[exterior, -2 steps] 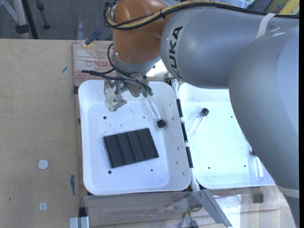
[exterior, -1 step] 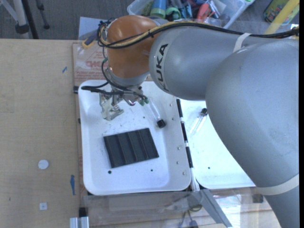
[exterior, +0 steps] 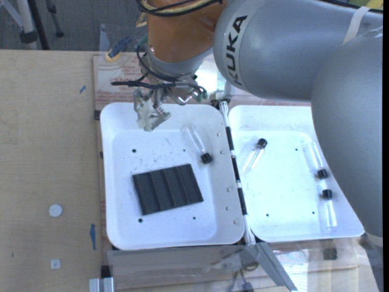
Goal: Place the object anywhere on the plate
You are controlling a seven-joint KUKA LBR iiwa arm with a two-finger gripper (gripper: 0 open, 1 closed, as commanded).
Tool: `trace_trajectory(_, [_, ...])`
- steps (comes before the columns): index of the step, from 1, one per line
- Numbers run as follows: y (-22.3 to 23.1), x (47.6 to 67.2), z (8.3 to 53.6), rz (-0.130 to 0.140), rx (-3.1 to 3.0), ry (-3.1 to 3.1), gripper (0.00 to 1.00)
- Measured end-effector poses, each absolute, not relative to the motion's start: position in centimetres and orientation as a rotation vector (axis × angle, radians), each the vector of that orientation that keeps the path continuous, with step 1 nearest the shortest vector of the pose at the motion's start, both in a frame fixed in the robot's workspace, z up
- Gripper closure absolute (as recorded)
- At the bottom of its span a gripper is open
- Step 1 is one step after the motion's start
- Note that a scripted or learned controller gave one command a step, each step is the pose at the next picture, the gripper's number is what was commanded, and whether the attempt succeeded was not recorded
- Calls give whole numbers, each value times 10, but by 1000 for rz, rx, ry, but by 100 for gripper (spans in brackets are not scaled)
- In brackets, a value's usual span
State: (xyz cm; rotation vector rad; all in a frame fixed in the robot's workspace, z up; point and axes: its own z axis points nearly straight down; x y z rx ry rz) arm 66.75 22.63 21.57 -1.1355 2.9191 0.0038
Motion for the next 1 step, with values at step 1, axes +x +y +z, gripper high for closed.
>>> trace_trajectory(1, [224, 667, 245, 3, -1182, 2900, 100])
